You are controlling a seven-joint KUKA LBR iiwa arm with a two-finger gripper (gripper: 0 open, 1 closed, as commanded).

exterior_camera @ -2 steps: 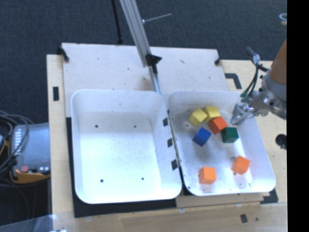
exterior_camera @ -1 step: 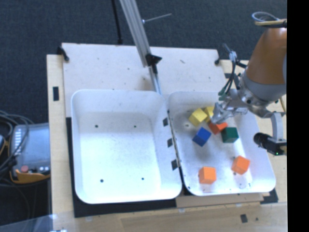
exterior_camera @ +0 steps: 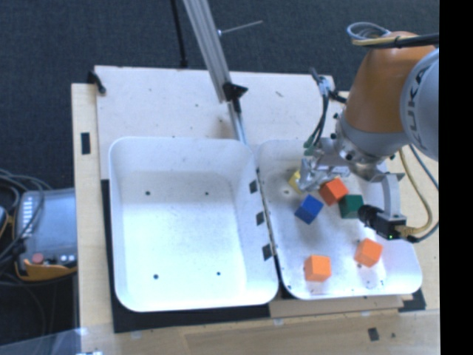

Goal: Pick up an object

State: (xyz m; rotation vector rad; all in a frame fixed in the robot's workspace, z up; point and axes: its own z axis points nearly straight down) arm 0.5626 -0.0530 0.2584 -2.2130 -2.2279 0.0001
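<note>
Camera view puts two orange cubes nearest the front of the right bin (exterior_camera: 414,272), one at (exterior_camera: 318,267) and one at (exterior_camera: 368,252), both well apart from my pincer (exterior_camera: 316,170). Farther in sit a blue cube (exterior_camera: 309,209), a green cube (exterior_camera: 350,205) and a third orange cube (exterior_camera: 333,190), clustered just beside and below my pincer; the blue one is turned corner-on. A yellow piece (exterior_camera: 294,180) lies at my pincer's left, partly hidden. Whether anything is pinched I cannot tell. The left bin (exterior_camera: 118,154) stands beside it on the tabletop (exterior_camera: 148,95).
</note>
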